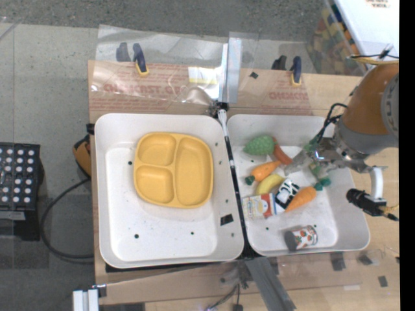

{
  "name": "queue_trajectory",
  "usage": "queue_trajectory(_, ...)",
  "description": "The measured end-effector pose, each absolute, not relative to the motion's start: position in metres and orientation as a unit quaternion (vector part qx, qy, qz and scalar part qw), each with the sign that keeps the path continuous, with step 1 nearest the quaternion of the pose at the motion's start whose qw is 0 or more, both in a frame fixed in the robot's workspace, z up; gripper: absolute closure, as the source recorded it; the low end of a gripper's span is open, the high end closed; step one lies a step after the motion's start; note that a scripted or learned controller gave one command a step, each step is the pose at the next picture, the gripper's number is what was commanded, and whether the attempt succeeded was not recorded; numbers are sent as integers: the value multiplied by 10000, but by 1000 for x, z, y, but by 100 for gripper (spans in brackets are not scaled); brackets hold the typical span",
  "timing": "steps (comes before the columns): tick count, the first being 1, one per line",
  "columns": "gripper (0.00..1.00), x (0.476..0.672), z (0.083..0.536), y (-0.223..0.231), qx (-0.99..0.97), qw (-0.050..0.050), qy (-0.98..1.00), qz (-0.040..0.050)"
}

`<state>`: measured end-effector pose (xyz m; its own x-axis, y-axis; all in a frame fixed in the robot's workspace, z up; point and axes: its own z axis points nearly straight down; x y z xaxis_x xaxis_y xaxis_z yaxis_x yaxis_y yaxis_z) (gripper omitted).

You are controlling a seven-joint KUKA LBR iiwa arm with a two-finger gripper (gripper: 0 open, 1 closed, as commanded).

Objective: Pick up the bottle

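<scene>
Nearest the camera, in the near part of the right bin (350, 238), lies a small can (301, 236) on its side, red and white with a grey end. A little farther in sits a red-and-white carton (258, 206), and touching it on the right a black-and-white container (285, 192) that I take to be the bottle, though its shape is too small to be sure. A carrot (301, 198) leans against its right side; a yellow lemon-like piece (269, 184) lies just beyond the carton. A second carrot (266, 170) and a third, thinner one (282, 154) lie farther back, with a green leafy vegetable (260, 145) at the far end of the cluster.

The pincer (316, 162) hangs over the right-hand part of this bin, just right of the bottle and apart from it. Whether its fingers are spread or closed I cannot tell; nothing is seen between them. So the pick looks not yet done: the bottle lies on the bin floor, and reaching, closing and lifting are all left.

The left bin (110, 173) holds one yellow divided plate (174, 169) with three compartments. At the far edge of the worktop (272, 96), two blue-handled clamps (138, 58) pin down clear plastic sheeting (168, 44).

Count: two bins, three carrots, one of everything else.
</scene>
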<state>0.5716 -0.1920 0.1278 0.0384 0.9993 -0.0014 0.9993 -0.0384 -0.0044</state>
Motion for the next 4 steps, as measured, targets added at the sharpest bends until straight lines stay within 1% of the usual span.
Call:
queue_trajectory(1, 0, 585, 94, -206, -6957, 38, -7183, -35)
queue_trajectory(2, 100, 585, 103, -208, -6965, 13, -7176, -22)
queue_trajectory(3, 100, 619, 203, -222, -7263, -21, -6873, 14)
queue_trajectory(4, 0, 618, 203, -222, -7263, -17, -6873, 23)
